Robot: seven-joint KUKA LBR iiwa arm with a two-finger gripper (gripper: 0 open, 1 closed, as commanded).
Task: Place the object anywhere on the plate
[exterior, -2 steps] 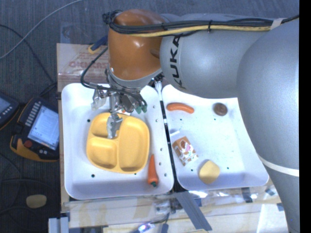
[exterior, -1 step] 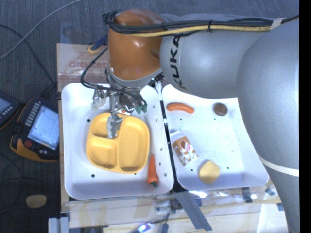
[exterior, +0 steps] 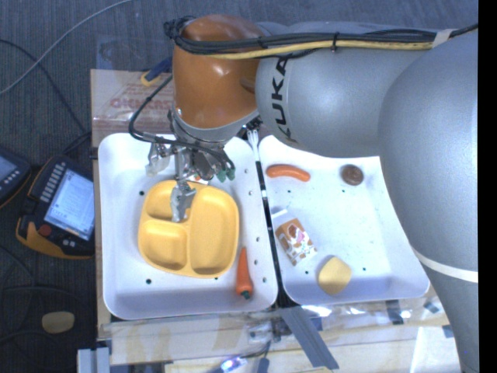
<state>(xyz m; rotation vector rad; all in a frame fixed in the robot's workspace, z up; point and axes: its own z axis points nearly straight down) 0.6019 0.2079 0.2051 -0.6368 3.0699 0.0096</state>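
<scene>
Yellow plate [exterior: 189, 234] in left bin [exterior: 116, 286], gripper [exterior: 183, 205] over plate's upper part, finger gap unclear, carrot [exterior: 244, 273] just right of plate, sausage [exterior: 288, 173] in right bin [exterior: 373, 231]

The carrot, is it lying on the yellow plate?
No, the carrot lies on the white floor of the left bin, just off the right edge of the yellow plate.

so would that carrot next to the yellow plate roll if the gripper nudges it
Probably, sideways. The carrot is a long, round, tapered shape, lying lengthwise beside the yellow plate in the left bin. The taper would likely make it curve rather than roll straight. It looks like a smooth, stiff toy, so narrow fingers might slip off it.
</scene>
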